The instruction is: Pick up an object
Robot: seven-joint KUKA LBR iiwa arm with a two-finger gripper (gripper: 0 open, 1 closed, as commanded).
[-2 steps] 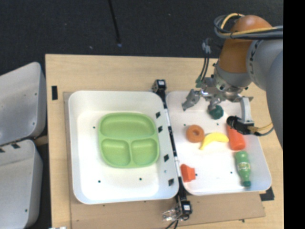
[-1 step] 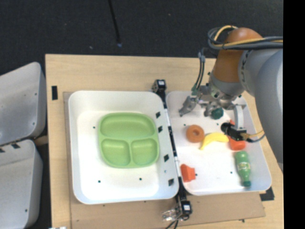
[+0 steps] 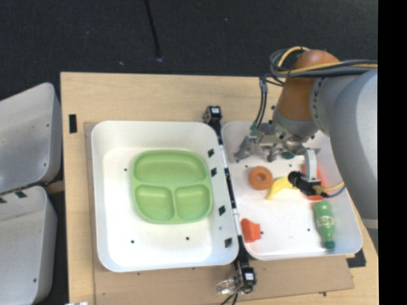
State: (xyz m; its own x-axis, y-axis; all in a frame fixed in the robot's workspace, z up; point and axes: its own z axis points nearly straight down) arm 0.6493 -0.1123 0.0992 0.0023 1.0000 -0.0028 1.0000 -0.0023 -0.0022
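One gripper (image 3: pixel 261 146) low in the right bin (image 3: pixel 286 243), fingers spread, nothing between them — pick not done. Nearest is the orange donut (image 3: pixel 259 177), just below; banana (image 3: pixel 280 187), green bottle (image 3: pixel 324 224), orange block (image 3: pixel 250 230) beyond. Left bin (image 3: pixel 114 246) holds a green divided plate (image 3: pixel 172 185) — wooden bench (image 3: pixel 152 84), dark floor.

My surface (image 3: pixel 152 97) is pale wood, sitting on a dark, speckled carpet floor (image 3: pixel 95 24). A thin black cable (image 3: pixel 151 21) runs across that floor. Two grey-white panels (image 3: pixel 25 138) stand at its left side.
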